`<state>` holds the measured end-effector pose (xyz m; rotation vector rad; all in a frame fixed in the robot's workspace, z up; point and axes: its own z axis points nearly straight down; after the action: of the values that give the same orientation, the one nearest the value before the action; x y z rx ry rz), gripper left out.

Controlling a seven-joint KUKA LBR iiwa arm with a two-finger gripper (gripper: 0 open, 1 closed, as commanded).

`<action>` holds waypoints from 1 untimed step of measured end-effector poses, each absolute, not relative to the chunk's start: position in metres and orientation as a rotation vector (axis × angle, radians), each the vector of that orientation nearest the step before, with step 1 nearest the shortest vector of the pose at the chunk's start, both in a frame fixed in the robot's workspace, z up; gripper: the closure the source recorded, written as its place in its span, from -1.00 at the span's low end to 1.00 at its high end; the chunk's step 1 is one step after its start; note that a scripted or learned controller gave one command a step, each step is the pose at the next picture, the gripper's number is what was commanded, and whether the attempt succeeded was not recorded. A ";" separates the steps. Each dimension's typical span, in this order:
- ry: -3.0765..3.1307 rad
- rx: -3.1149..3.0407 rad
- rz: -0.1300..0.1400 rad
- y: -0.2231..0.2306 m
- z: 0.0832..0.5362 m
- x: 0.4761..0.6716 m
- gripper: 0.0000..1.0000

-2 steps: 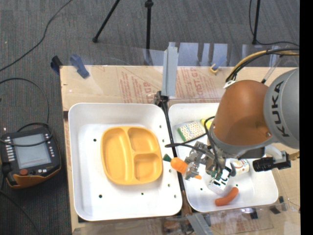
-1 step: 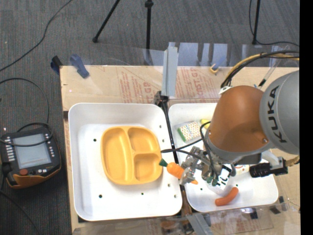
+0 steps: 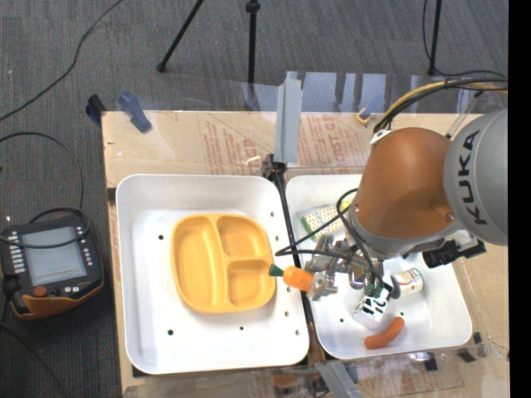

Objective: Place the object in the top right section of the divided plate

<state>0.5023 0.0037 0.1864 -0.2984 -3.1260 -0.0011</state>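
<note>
Two bins side by side on tabletop (image 3: 191,143). Left bin (image 3: 141,222) holds divided plate (image 3: 222,262), lying roughly mid-bin, nearer the right wall. Toy carrot (image 3: 294,276) sits at the boundary btwn bins, just right of plate's right edge, at end effector (image 3: 319,276) tip. Arm (image 3: 415,193) reaches in from right, above right bin (image 3: 452,317). In right bin: card (image 3: 318,218) at back-left, cup (image 3: 408,282) right of end effector, small carton (image 3: 373,307) just in front of it, sausage (image 3: 385,333) nearest front wall. Handheld controller (image 3: 51,262) on floor, left of tabletop.
</note>
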 end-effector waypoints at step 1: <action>-3.078 -0.617 0.000 0.068 0.186 0.514 1.00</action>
<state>0.5136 0.0681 0.1862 -0.6174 -3.0782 0.0003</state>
